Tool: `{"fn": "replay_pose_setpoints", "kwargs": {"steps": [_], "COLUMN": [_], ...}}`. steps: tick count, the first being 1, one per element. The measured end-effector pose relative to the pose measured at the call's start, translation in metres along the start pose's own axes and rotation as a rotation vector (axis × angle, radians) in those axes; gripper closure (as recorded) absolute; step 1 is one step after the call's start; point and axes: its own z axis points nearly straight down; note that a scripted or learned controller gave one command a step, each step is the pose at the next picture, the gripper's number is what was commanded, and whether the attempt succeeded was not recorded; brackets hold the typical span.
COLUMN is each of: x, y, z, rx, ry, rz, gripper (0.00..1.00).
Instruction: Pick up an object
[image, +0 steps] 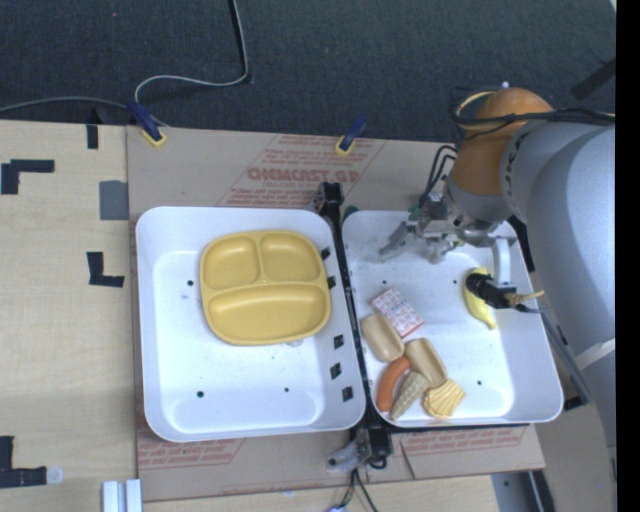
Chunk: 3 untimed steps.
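On the bench, a sheet of printed cardboard (290, 175) lies under two shallow white bins set side by side. From the right the grey arm (565, 210) reaches in, its orange band (490, 140) above the wrist, and it hangs over the back of the right bin (520, 390). The left bin (170, 390) carries a yellow divided tray (265, 285), which sits toward its back half and close to the wall shared with the other bin. At the arm's end the gripper (420, 240) hovers over the right bin's back left area; its fingers look spread apart with nothing between them, though they are small and partly blurred, so this is not certain. A banana (480, 298) lies just right of the gripper, near the bin's right wall. Toward the front left of that bin the other toy foods crowd together: a bread roll (381, 337), a pink checked packet (398, 312) just behind it, a tan piece (425, 360), an orange sausage (393, 381), a cone-like piece (408, 396), and a yellow ridged piece (445, 399).
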Motion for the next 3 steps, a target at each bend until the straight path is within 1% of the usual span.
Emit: {"fn": "replay_pose_setpoints", "kwargs": {"steps": [1,2,3], "x": [0.003,0.03,0.033], "y": [0.0,-0.001,-0.072], "z": [0.0,0.0,-0.001], "rx": [0.0,0.002,0.002], "ry": [-0.002,-0.001,-0.001], "rz": [0.001,0.0,0.002], "gripper": [0.0,0.0,0.0]}}
